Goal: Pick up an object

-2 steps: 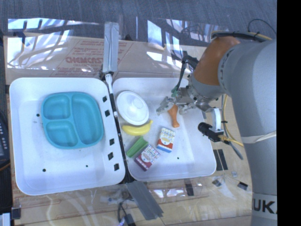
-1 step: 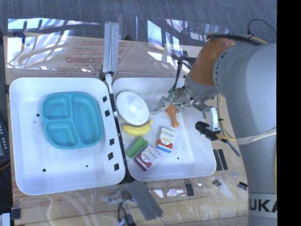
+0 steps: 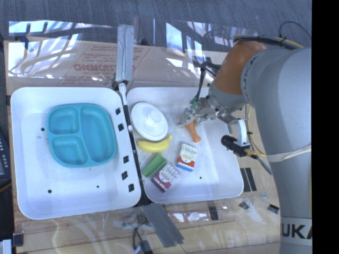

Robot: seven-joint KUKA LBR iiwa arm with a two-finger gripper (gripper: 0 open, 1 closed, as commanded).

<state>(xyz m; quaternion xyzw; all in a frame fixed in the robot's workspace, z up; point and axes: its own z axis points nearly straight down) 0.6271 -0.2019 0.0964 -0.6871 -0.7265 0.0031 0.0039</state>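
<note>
Left bin (image 3: 26, 142): 1 blue divided plate (image 3: 82, 134). Right bin (image 3: 222, 179): 1 white round bowl (image 3: 149, 120) above a banana (image 3: 154, 145), a green item (image 3: 153, 165), and 2 small cartons (image 3: 166, 177) (image 3: 186, 156). An orange carrot-like piece (image 3: 194, 132) lies at the gripper (image 3: 189, 116), touching or just below its tip; whether the jaws grasp it cannot be told.

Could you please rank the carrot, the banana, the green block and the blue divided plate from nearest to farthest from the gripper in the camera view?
From the gripper, over the right bin:
1. Carrot, right beside the gripper, just below it.
2. Banana, right bin, under the white bowl.
3. Green block, right bin, lower, near the divider.
4. Blue divided plate, across in the left bin.
</note>
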